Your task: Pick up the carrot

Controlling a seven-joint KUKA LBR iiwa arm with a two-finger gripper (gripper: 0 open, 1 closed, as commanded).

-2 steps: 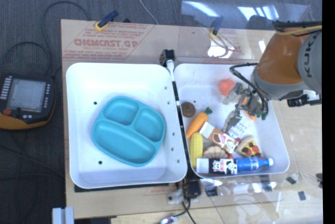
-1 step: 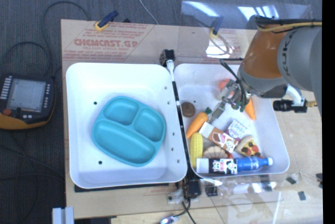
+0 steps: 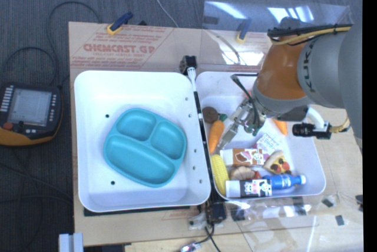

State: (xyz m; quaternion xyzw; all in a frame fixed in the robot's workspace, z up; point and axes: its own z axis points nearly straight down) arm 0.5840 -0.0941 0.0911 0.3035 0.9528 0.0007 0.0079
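The carrot (image 3: 215,136) is orange with a green top and lies along the left wall of the right bin (image 3: 315,156), pointing toward the front. My gripper (image 3: 240,123) hangs just right of the carrot's green end. Its fingers are spread open; the left fingertip (image 3: 228,132) is close beside the carrot and nothing is held between them. The grey arm with its orange band (image 3: 283,77) comes in from the right over the back of that bin.
Right bin also holds a corn cob (image 3: 219,168), a blue-capped bottle (image 3: 265,186), a snack box (image 3: 247,156), a pizza slice (image 3: 276,160) and a brown piece (image 3: 209,112). A blue divided plate (image 3: 144,146) lies in the left bin (image 3: 88,98). A pendant (image 3: 26,112) sits far left.
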